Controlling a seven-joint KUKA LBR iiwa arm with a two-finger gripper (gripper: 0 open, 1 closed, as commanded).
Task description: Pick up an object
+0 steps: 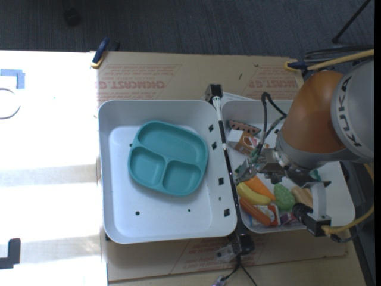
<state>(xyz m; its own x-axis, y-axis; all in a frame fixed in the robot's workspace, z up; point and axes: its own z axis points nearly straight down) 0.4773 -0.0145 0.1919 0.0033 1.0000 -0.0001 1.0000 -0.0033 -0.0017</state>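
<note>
From the camera view you see the toys heaped in the right bin [342,186], all just right of the divider where the two bins meet. Nearest that divider lie an orange carrot-like piece [259,187] and a yellow banana-like piece [254,196], touching each other; a knobbly green piece [284,196] sits just right of them, and a red-and-orange flat item [262,214] lies below, against the bin's near rim. A brown-and-white packet [245,137] rests higher up, close to the divider.

Count two white bins, one teal plate, and at least five toys; more are hidden under the arm.

The left bin [119,207] holds the three-compartment teal plate [168,158], with bare floor all around it. The arm [321,118] covers much of the right bin, and the gripper [262,165] sits low over the pile, just above the carrot. You cannot tell whether its fingers are spread or pressed together. Cardboard [155,76] covers the surface under both bins.
</note>
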